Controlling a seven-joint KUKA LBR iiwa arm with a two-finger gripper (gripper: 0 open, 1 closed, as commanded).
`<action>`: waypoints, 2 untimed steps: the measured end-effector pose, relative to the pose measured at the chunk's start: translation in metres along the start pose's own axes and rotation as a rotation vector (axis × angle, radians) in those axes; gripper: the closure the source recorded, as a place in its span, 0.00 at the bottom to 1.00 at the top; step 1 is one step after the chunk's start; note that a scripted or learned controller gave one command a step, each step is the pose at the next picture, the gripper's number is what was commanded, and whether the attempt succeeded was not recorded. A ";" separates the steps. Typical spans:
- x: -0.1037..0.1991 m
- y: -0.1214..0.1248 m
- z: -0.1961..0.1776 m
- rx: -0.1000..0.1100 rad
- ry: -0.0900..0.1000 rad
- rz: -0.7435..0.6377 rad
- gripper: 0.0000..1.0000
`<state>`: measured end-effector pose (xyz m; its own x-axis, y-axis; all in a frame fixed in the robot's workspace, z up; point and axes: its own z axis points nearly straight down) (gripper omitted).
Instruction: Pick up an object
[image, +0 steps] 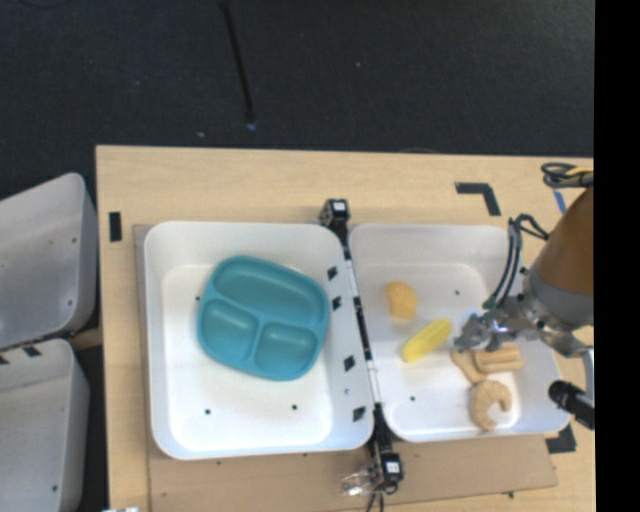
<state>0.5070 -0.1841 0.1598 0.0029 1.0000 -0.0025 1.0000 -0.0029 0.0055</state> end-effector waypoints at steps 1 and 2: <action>-0.004 0.000 -0.044 -0.001 0.000 -0.006 1.00; -0.006 0.002 -0.098 -0.002 -0.001 -0.006 1.00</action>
<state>0.5089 -0.1898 0.2578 -0.0034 1.0000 -0.0032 1.0000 0.0034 0.0079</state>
